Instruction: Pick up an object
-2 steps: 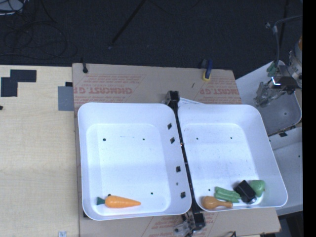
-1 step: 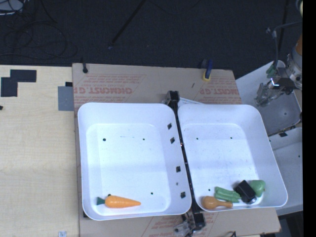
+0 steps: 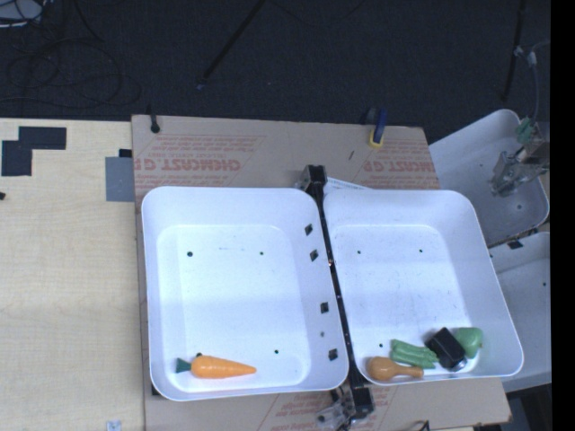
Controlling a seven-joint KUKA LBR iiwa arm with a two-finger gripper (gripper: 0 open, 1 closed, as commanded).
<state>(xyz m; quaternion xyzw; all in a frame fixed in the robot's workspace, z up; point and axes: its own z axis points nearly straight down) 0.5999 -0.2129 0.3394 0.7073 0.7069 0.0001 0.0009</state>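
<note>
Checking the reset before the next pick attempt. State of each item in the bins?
carrot: lying flat, left bin, near front edge
green pod: lying in right bin, front corner
black block: resting against green pod
tan pear-shaped piece: lying beside green pod
green round piece: behind black block

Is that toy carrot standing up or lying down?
Lying down. The carrot rests flat on the left bin's floor, green top pointing left, tip right.

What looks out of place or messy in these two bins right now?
Nothing looks spilled or broken. The carrot lies alone on its side near the front of the left bin. In the right bin, a black object, green pieces and an orange piece crowd the front corner, touching or overlapping.
</note>
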